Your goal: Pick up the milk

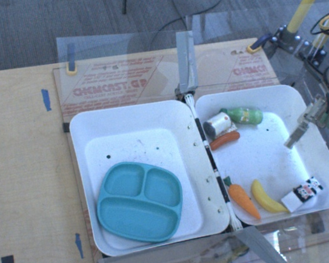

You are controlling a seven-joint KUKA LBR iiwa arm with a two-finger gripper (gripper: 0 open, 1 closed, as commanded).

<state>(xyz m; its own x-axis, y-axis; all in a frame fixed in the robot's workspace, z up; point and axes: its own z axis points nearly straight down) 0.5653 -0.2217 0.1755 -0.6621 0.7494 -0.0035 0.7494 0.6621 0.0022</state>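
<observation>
Two white bins [91, 132], gripper [302, 128] slanting over right bin, state unclear, milk [302, 193] apart.

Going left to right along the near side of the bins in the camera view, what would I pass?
Teal divided plate → carrot → banana → milk carton.

teal tray [139, 202], carrot [244, 200], banana [266, 198], bottle [243, 116]
</observation>
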